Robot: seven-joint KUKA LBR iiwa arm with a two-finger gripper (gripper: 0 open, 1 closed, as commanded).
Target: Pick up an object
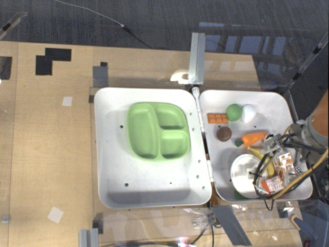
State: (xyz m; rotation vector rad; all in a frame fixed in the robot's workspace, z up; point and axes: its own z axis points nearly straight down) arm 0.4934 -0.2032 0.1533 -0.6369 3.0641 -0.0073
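The table [46,153] carries 2 shallow white bins side by side. The left bin [110,189] holds 1 green divided tray [157,131], lying flat near its middle. The right bin [272,99] holds the small things: a white bowl [241,173] near its front, an orange carrot-like piece [254,137], a green ball [234,111] touching a white ball [249,112], an orange block [217,118] and a brown round piece [223,134].

The arm [316,130] reaches in from the right, and the gripper [272,171] hangs low over the right bin's front right part, beside the bowl, wrapped in cables. Whether it is apart or together I cannot tell; the cables and housing hide that, and nothing is plainly seen held.

The likely step is closing in on 1 object near the bowl. To do it well, centre on a single piece, keep clear of the bowl rim and the bin wall, descend straight, then close before lifting. The crowding invites a glancing grip.
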